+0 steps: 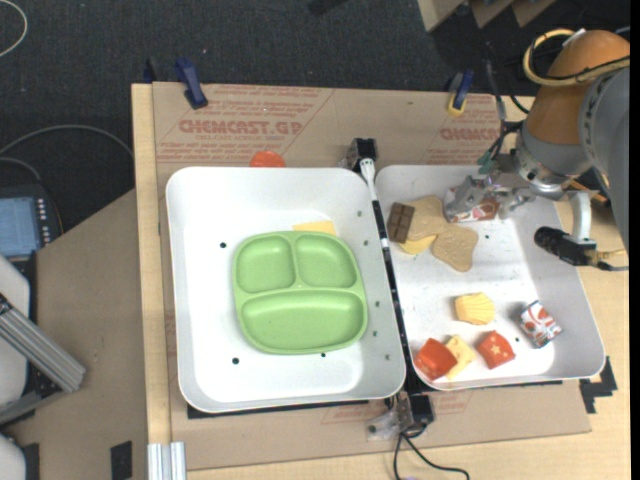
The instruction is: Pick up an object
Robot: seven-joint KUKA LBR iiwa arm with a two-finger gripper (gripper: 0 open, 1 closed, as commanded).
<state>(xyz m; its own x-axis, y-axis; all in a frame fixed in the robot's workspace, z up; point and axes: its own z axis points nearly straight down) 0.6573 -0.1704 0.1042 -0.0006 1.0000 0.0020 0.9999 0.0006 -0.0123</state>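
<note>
We see the gripper (pixel 478 203) low over the right bin's (pixel 570 353) far end, its jaws' state impossible to tell, just beside the tan cracker (pixel 455 249) and brown bar (pixel 401 222).

A single fixed camera sits high above the surface (pixel 300 128) and looks down on it at a slant, from the near edge toward the far one, so the far corners draw slightly together. It stands far enough back to take in both white bins whole, the left bin (pixel 200 268) and the right bin (pixel 570 318) side by side across the middle of the frame, plus a margin of dark floor (pixel 150 18) beyond the far edge. The arm (pixel 575 98) enters from the upper right corner.
</note>
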